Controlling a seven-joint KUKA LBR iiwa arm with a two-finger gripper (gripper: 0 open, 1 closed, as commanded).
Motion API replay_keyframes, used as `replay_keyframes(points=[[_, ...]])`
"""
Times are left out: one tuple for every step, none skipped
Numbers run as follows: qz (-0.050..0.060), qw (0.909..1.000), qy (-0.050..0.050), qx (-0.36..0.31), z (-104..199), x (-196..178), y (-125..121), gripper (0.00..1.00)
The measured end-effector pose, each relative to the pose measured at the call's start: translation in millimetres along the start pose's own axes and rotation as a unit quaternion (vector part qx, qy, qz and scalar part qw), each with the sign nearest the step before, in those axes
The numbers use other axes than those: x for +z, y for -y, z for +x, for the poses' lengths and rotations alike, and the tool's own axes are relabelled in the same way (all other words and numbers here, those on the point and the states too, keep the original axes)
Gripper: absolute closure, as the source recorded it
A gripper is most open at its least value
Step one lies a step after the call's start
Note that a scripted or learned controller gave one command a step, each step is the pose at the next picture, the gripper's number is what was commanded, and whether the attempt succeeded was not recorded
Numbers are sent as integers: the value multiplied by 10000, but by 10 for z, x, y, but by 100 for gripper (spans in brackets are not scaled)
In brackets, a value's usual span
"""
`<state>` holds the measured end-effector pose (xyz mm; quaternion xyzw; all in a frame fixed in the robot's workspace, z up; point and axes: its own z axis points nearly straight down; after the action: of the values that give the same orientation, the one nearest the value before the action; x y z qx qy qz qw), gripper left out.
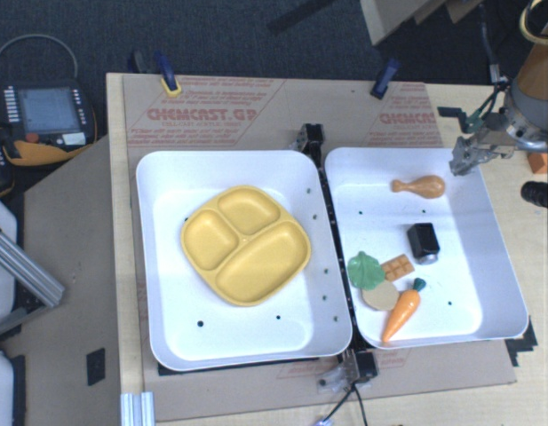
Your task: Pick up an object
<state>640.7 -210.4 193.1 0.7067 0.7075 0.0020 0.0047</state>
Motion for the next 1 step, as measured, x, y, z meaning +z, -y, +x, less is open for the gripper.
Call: replay_keyframes(points=[[7,10000,0,-1,-95,-591,-37,100]])
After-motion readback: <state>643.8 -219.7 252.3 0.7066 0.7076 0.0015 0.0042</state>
